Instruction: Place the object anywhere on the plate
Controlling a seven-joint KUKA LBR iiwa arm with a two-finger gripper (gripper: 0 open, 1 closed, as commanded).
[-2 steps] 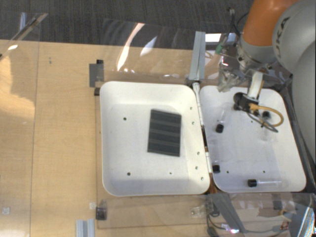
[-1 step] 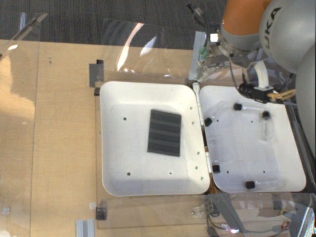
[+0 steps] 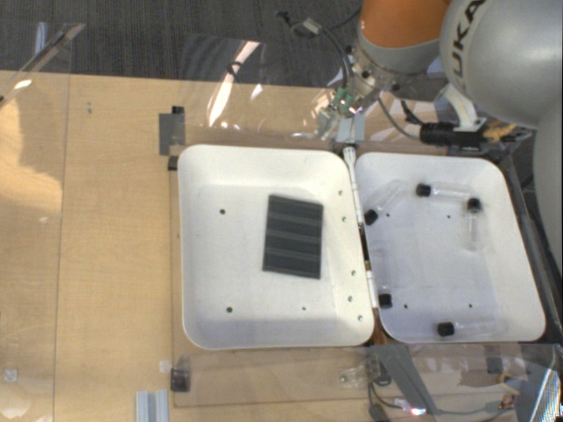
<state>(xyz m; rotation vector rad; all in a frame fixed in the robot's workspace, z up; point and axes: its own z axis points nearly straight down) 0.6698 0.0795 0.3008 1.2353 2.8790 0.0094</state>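
Wooden bench (image 3: pixel 88 236), two white bins. Dark grey ribbed rectangular plate (image 3: pixel 294 236) in left bin (image 3: pixel 211 306). Gripper (image 3: pixel 349 112) high at rear; finger state undeterminable. Risk: no object visibly held, placement may fail.

A single fixed camera looks down at a slant on the wooden worktop (image 3: pixel 88 236) from above its near edge, facing the far edge and dark carpet (image 3: pixel 158 16). Both white bins (image 3: pixel 202 262) sit mid-frame, moderately close.
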